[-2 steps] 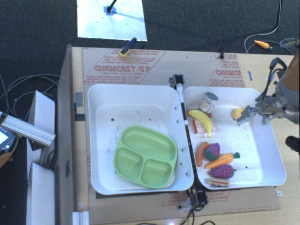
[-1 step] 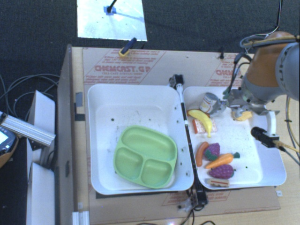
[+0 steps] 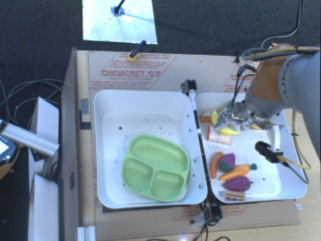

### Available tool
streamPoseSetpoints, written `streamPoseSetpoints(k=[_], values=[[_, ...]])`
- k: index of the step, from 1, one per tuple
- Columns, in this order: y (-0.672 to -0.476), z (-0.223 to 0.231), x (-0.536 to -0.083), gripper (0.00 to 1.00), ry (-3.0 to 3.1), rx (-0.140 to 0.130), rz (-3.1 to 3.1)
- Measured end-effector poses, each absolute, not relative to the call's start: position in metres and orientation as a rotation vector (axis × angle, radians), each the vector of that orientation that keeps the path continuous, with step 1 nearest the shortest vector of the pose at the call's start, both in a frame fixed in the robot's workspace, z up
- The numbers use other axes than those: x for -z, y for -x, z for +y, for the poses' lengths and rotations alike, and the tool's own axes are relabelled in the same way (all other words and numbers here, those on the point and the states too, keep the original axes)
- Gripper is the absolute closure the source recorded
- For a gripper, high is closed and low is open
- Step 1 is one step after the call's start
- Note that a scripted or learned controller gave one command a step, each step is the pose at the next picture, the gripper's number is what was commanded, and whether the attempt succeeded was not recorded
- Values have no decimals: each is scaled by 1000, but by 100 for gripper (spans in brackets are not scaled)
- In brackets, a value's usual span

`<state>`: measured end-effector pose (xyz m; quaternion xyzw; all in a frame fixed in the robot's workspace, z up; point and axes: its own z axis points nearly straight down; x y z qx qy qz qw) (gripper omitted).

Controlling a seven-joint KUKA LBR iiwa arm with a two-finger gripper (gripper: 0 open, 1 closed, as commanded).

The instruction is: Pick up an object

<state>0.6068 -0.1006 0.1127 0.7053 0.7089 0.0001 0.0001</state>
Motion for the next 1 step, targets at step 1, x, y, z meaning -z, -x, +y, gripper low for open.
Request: streamPoseSetpoints(k=[1], values=[[-510, -90, -84, 0, -2221, 0, 2223]])
